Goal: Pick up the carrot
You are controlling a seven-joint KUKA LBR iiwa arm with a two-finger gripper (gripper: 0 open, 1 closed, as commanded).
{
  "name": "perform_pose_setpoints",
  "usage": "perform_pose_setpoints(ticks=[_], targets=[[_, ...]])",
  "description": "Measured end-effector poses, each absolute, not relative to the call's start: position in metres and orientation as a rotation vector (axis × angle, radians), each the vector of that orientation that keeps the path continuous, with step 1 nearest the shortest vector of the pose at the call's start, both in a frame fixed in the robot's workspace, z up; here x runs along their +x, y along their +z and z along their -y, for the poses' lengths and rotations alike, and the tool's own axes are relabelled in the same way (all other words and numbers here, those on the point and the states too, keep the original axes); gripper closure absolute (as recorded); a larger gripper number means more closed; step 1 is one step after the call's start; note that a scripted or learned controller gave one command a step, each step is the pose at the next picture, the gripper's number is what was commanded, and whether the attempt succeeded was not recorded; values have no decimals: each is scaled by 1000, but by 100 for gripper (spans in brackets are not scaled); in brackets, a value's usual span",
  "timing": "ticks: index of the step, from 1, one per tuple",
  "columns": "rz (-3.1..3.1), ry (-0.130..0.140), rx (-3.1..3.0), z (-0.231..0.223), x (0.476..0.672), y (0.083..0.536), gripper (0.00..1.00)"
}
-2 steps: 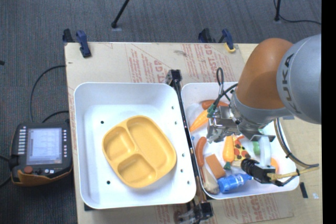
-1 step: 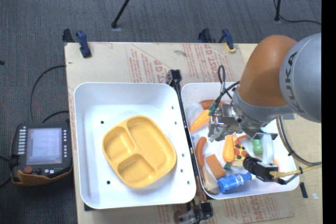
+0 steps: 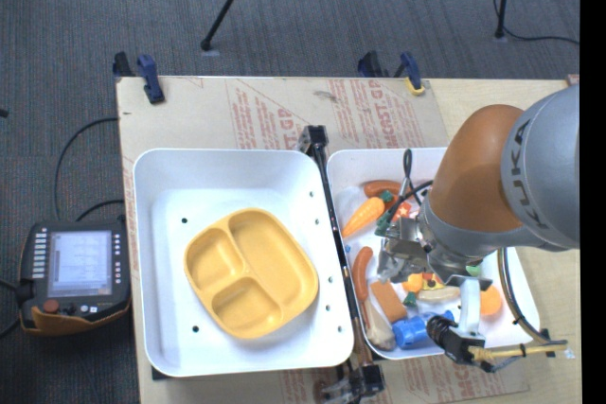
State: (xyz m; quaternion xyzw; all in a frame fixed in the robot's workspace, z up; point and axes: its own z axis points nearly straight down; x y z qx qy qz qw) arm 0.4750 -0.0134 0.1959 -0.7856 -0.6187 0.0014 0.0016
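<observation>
We hover our pincer (image 3: 409, 253), grip state untellable, beside the carrot (image 3: 364, 216); next we must shift left and descend.

The left bin (image 3: 151, 203) held a yellow divided plate (image 3: 250, 272), lying tilted near its middle. Right of that plate, across the bins' shared rim, the carrot (image 3: 364, 216) lay slanted in the right bin (image 3: 343, 167), with a blue piece (image 3: 410, 333) farther right and lower among mixed toy food. The gripper (image 3: 405, 253) hung just right of the carrot, under the arm's orange band (image 3: 483, 170).
</observation>
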Motion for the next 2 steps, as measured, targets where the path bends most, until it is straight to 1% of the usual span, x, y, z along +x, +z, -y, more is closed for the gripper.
perform_pose_setpoints(ticks=[1, 2], targets=[[1939, 6, -2464, 14, 475, 205, 100], [2592, 2, -1770, 13, 476, 187, 100]])
